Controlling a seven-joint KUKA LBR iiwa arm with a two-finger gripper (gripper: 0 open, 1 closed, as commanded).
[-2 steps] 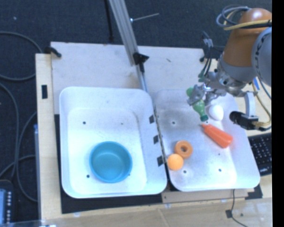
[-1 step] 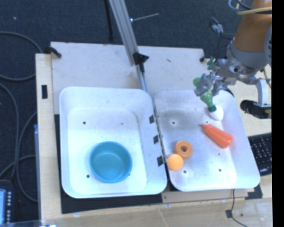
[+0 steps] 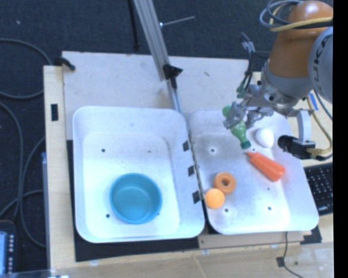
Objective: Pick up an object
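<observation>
Left bin: a blue bowl sits low in the floor, well apart from everything else, not in play. Right bin: an orange ball rests near the left wall, just beside an orange ring. Further right an orange carrot-shaped toy lies slanted, with a green piece at its upper end and a white egg-like object just beside. The hand hangs over the bin's upper part, right above the green piece, likely lining up a grab there. Nothing visibly between its tips; open or closed, cannot tell. Pick looks not yet made.
</observation>
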